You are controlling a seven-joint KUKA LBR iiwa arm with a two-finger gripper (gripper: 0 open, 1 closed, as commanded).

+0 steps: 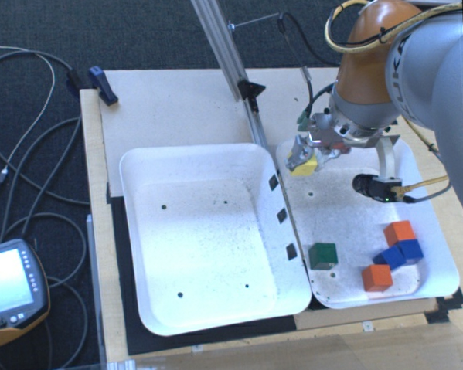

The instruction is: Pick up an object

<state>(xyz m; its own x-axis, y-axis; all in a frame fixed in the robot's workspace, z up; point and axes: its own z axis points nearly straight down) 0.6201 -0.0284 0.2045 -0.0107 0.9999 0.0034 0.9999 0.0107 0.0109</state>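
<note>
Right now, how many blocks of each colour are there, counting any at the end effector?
Orange blocks: 2
Blue blocks: 2
Green block: 1
Yellow block: 1, between the end effector fingers
Total: 6

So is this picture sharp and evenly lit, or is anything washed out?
Camera view: mostly sharp and evenly lit; the left bin is bright white but its dark specks still show. The screen at the left edge is washed out. The blocks cast only soft, short shadows, like the green one.
</note>
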